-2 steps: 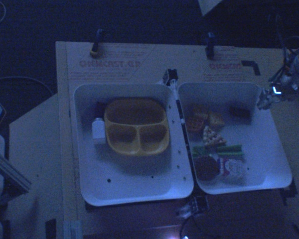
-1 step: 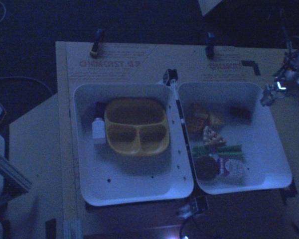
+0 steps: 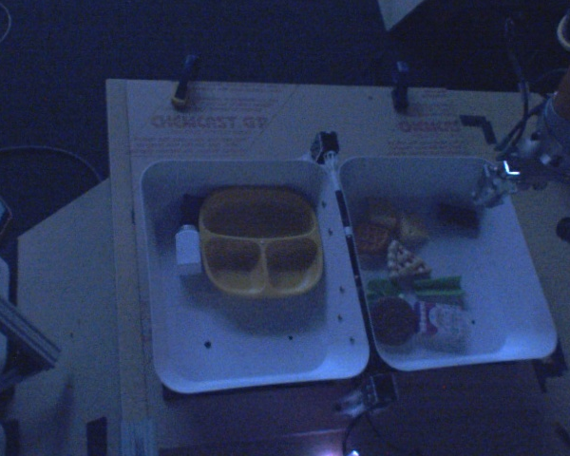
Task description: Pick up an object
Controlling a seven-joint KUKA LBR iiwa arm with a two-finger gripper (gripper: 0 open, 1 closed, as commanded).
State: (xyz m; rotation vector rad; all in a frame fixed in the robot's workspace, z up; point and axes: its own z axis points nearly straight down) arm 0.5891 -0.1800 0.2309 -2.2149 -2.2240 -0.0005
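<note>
We see the gripper poised at the right bin's far corner, its grip unreadable in dim light; toys cluster along the bin's left side. Next: descend on one.

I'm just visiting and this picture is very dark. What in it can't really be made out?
- Gripper, camera view: small and dim at the right bin's far corner; finger state unclear.
- Arm: cut off by the right edge.
- Small items in the right bin: clustered and dark, hard to identify.
- White object beside the yellow tray: too small to name.
</note>
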